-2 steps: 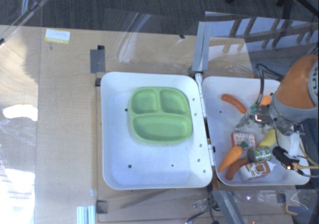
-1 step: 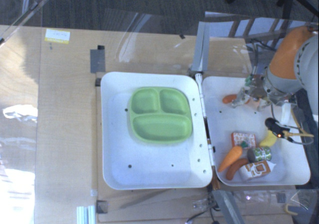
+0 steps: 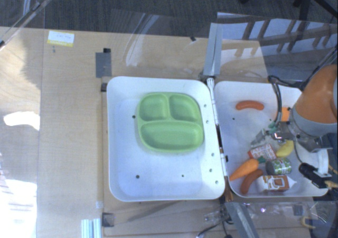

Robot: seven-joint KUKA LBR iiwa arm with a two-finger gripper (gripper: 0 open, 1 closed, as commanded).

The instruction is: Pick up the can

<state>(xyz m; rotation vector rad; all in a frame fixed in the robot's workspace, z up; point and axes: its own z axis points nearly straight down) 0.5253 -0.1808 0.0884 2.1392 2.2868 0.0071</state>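
The can [image 3: 278, 166], a small greenish tin lying on its side, sits in the lower part of the right-hand bin [image 3: 227, 126], hemmed in on every side: a red-and-white packet [image 3: 262, 152] just above and to its left, a yellow banana-like piece [image 3: 285, 149] just above it, a brown-and-white carton [image 3: 275, 183] just below it, and a carrot [image 3: 244, 168] and a brown sausage [image 3: 251, 180] to its left. That crowding is the main hazard. A descent that lands slightly off could close on the packet or the banana piece instead, or push the can so that it rolls along the bin floor, since a tin on its side offers a rounded surface that can slip out of a pinch. The gripper [image 3: 269, 135] appears as a cluster of grey metal parts above the packet, near the can but not on it, and nothing is seen held in it. Whether it is parted or closed I cannot tell, because the parts are small and blur into the clutter. The arm [image 3: 317, 104], with its orange band, covers the right side of the bin, and a black cable [image 3: 277, 99] loops in front of it. The left-hand bin [image 3: 121, 168] holds a green divided plate [image 3: 170, 122], well apart from the action, and a lone orange sausage [image 3: 249, 106] lies near the top of the right-hand bin.
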